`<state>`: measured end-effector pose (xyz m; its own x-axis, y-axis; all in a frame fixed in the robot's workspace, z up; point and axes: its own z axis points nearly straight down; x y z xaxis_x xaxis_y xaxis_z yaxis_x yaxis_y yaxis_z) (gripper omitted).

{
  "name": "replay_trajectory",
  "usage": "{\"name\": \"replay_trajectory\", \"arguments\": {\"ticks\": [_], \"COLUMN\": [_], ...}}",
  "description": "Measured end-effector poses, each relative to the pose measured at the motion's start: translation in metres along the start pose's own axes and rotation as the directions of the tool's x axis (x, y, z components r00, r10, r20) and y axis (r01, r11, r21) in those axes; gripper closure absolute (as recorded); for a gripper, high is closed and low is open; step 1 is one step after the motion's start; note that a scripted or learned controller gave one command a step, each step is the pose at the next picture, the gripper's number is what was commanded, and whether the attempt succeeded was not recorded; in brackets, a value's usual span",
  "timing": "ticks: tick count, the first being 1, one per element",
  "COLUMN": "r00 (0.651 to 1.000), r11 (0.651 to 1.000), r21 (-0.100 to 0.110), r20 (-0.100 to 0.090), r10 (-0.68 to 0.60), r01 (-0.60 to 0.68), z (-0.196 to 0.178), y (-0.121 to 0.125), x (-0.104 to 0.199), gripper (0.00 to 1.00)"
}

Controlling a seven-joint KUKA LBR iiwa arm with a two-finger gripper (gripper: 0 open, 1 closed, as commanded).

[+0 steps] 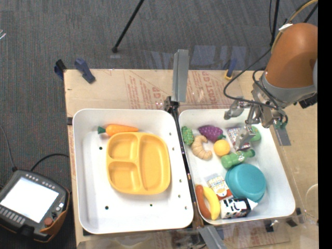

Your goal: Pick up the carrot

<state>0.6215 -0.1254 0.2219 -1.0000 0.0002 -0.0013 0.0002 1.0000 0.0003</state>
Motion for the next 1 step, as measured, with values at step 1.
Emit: {"name": "replay_trajectory", "arguments": {"ticks": [1], "r00": [1.0], "r11": [1.0], "r21": [-0.002], "r20": [-0.006], "r10": [-0.012], "r01": [0.012], "z": [0.1372], "y": [0.0321], "x": [0.0352], "gripper": [0.0]}}
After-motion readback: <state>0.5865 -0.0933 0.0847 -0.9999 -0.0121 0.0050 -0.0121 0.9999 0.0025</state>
